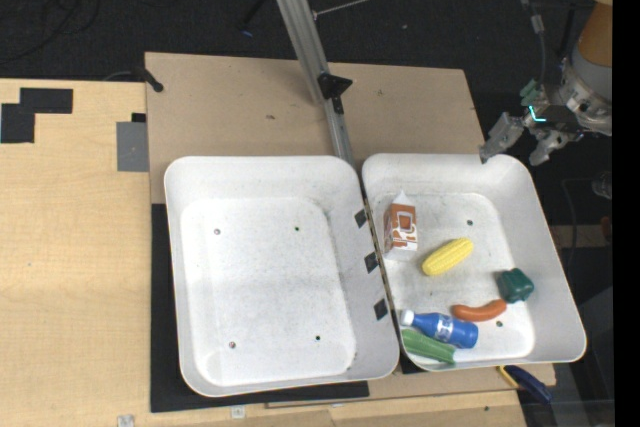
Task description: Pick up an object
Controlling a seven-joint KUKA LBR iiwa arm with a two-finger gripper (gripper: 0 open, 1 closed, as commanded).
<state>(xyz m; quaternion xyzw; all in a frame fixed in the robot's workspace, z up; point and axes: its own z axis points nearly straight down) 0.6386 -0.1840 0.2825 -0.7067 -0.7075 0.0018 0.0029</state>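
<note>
So the left bin is way off to the left of the jaws and lower in the frame, sitting on the worktop, and it's touching the right bin along the middle, where a few small black clips sit on the seam. A grey metal rail runs at a slant from the top of the view down to where the two bins meet, also left of the jaws. Over in the right bin, which is below and a bit left of the jaws, there's a small orange and white carton standing near the seam, then a yellow corn cob just to its right. Further down from the jaws, along the near wall, a blue bottle lies right on top of a green vegetable thing, with an orange carrot-looking piece just beside them and a dark green block near the carrot's right end. The gripper hangs over the far right corner of the right bin, just outside its rim, well apart from all the objects. The jaws look spread wide, two grey fingers splayed apart with nothing between them.
</note>
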